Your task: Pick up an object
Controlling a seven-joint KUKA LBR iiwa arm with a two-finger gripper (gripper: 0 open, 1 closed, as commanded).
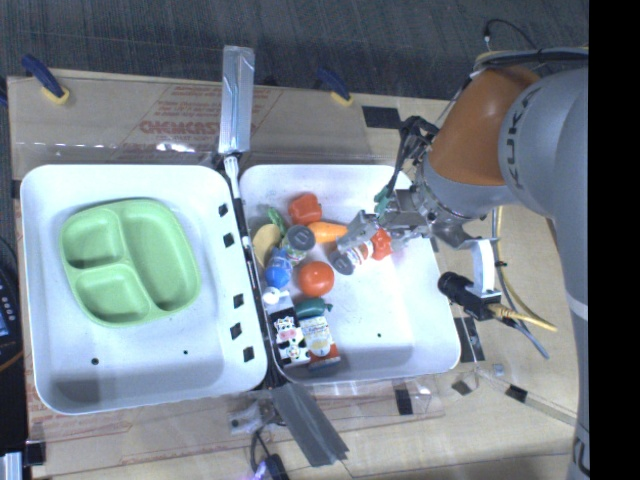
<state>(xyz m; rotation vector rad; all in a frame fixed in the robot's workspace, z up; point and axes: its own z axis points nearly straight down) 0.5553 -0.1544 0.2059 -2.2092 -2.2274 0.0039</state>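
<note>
Right of centre, the claw hangs over a small red-and-white plastic bottle; we cannot tell its opening; we judge the bottle light, slick, best gripped mid-body

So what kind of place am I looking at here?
Probably a robotics lab test bench. A grey and orange arm reaches over two white bins: the right bin holds toy food, the left bin a green divided plate. Blue clamps pin cardboard underneath.

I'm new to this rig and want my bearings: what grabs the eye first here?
The green divided plate in the left bin stands out first. Next comes the bright clutter along the right bin's left side, with an orange ball among it. The grey arm reaches in from the right.
</note>
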